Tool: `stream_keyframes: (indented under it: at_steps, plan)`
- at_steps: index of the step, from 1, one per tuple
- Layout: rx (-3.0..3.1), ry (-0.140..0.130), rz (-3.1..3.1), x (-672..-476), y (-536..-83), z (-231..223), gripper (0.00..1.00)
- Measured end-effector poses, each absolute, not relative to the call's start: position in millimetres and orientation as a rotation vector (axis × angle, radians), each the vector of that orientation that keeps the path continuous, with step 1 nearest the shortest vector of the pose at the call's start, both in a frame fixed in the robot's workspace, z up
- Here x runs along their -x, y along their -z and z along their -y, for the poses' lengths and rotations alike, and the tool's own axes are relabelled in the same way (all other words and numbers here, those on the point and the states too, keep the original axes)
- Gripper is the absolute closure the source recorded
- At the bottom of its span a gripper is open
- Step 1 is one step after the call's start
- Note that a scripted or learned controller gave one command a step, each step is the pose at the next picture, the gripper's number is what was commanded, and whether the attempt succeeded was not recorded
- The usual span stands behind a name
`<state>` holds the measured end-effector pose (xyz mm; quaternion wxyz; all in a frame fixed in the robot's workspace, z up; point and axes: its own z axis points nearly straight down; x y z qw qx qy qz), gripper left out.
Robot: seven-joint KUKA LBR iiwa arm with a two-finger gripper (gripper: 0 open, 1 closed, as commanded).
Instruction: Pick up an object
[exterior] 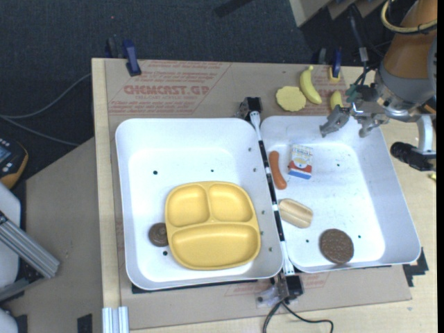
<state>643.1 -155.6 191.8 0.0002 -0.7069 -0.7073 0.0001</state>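
Observation:
My gripper hangs over the far edge of the right bin, its two fingers spread open with nothing between them. Below and left of it, inside the right bin, a small white carton with blue and red print lies flat. An orange-red sausage rests along the bin's left wall. A tan bread roll and a round brown cookie sit toward the near side. All of these lie apart from the gripper.
The left bin holds a yellow divided plate and a brown cookie at its left edge. Behind the right bin, on the bench, lie a banana, a flat yellow piece and a small yellow bit.

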Motion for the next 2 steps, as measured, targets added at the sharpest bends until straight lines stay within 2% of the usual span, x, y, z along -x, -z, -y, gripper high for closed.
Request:
stream_keyframes:
  at_steps: [1,2]
  plan:
    - [2.212,-0.004,2.222,-656.2,-79,111,0.0]
    - [2.22,0.002,2.226,-657.5,-96,114,1.0]
